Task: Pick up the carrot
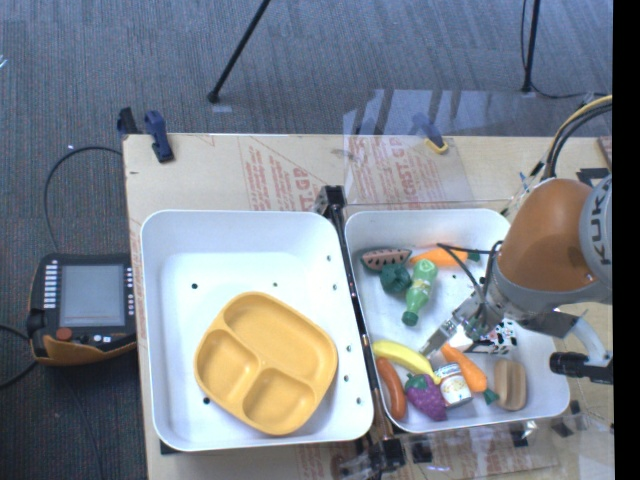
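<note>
The carrot (467, 367), orange with a green top at its lower right end, lies slanted in the right bin (455, 218) near the front. The gripper (448, 339) hangs at the end of the grey and orange arm (545, 248), just above and left of the carrot's tip, between the carrot and the banana (402, 356). The arm's bulk hides the bin's right side.
Around the carrot lie a small can (453, 385), purple grapes (427, 398), a red sausage (392, 388), a tan bun (510, 383), a green bottle (418, 293) and an orange toy (437, 259). In the left bin (170, 268) lies a yellow divided plate (265, 363).
</note>
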`<action>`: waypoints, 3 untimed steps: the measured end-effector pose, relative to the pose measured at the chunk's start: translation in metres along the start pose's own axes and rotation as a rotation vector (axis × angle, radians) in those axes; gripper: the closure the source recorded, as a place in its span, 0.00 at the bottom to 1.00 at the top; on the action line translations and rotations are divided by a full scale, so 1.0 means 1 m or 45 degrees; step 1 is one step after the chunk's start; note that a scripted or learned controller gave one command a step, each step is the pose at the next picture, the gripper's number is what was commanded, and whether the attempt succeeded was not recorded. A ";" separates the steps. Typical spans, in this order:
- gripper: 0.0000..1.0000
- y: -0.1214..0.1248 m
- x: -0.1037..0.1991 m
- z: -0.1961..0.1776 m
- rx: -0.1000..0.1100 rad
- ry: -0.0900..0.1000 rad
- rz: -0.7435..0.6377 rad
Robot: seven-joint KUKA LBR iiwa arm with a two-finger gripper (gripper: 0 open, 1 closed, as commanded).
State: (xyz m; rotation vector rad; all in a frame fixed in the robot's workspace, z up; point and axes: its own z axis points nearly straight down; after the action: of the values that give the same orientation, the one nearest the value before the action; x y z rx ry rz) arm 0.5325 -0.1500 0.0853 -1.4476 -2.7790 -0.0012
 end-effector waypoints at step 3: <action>1.00 -0.067 -0.007 -0.009 -0.019 -0.008 0.098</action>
State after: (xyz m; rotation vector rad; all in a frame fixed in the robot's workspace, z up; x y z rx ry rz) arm 0.4821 -0.1942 0.0947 -1.5601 -2.7317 -0.0175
